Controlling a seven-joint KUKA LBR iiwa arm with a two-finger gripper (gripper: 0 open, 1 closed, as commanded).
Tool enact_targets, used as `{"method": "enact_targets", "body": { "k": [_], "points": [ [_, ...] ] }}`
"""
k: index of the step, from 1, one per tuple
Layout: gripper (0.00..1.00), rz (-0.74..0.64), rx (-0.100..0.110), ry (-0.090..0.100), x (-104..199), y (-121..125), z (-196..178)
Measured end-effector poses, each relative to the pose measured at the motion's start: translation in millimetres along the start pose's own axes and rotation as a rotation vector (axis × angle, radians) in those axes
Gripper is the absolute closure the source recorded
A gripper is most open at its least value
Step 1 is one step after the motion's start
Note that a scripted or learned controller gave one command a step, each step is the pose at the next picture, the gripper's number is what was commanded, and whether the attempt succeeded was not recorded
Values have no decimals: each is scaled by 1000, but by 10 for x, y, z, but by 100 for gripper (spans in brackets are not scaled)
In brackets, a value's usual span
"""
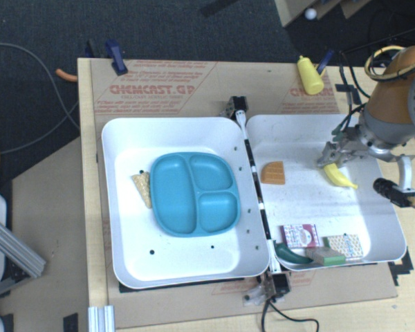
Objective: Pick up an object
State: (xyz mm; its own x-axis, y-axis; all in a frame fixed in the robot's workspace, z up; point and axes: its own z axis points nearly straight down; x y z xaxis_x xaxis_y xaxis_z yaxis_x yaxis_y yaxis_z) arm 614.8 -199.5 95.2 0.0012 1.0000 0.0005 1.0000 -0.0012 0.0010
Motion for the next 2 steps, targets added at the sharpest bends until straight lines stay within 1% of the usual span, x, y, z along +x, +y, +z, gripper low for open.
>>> {"method": "enact_targets", "body": {
  "k": [1,2],
  "points": [
    [100,-3,2,1,827,-12,104],
    [100,-2,-1,0,1302,-450,-1028]
  ]
}}
